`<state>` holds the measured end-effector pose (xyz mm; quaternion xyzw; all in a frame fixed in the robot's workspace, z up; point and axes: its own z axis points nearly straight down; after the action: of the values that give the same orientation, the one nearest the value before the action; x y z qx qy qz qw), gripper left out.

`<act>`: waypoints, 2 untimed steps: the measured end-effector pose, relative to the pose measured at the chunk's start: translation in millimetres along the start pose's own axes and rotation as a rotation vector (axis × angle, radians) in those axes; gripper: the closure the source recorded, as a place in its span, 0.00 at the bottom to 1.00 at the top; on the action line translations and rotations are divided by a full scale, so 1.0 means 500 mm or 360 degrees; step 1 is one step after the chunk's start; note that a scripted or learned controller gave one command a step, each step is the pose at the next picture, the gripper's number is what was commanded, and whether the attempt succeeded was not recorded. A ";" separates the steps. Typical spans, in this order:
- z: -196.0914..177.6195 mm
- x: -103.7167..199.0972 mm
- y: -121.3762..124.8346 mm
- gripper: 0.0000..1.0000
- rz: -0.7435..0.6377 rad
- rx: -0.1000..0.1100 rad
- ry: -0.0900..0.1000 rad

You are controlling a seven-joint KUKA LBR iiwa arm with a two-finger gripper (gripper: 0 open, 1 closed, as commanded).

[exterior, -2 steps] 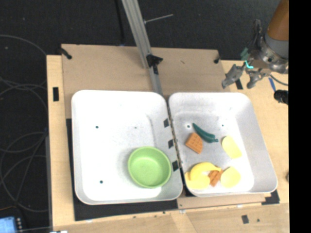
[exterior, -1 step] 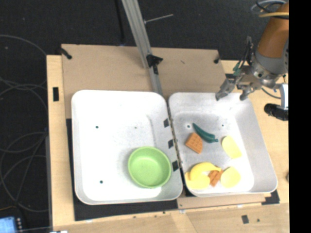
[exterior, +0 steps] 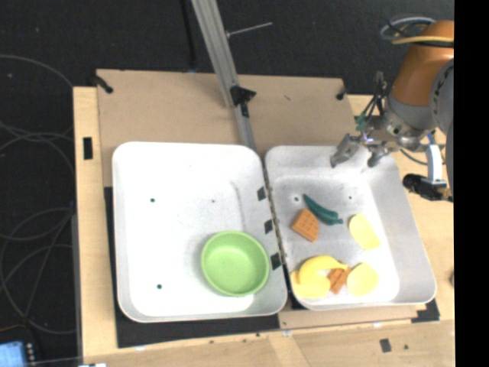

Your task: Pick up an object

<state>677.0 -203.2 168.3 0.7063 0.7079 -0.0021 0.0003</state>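
Note:
The right bin (exterior: 306, 167) holds a dark green pepper-like piece (exterior: 322, 209), an orange waffle square (exterior: 306, 225), a pale yellow piece (exterior: 364, 232), a yellow banana-like piece (exterior: 314, 271), a small orange piece (exterior: 337, 280) and another yellow round piece (exterior: 363, 279). My gripper (exterior: 357, 154) hangs over the far right corner of this bin, above and to the right of the green piece. Its two fingers are spread apart with nothing between them.
A green bowl (exterior: 234, 262) sits in the near right part of the left bin (exterior: 168, 182). A slanted metal pole (exterior: 218, 52) rises from between the bins at the back. The grey arm with its orange band (exterior: 422, 75) comes in from the right.

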 end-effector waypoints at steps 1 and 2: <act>0.123 -0.015 -0.003 0.00 0.0005 0.0004 0.0001; 0.089 -0.017 0.002 1.00 0.0000 -0.0012 -0.0008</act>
<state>677.9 -212.1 123.6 0.7062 0.7080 -0.0011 0.0048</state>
